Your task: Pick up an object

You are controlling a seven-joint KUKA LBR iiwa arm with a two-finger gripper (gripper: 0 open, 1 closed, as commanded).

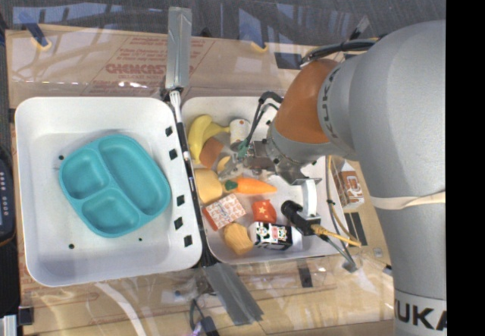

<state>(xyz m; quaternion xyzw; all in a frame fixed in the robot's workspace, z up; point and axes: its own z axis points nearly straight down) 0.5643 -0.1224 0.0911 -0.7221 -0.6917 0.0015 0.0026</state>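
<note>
My gripper reaches into the right bin from the right and sits low over its upper middle. It is beside a yellow banana and a brown rounded piece. Just below the gripper lies an orange carrot. A pale yellow block, a red-and-white checkered packet, a small red piece, a black-and-white patterned box and a tan bread-like piece fill the lower part of the bin. I see nothing clearly between the gripper's tips.
The left bin holds a teal divided plate. A metal divider bar runs between the bins. The large grey arm covers the right bin's right side. A small white item lies by the banana.
</note>
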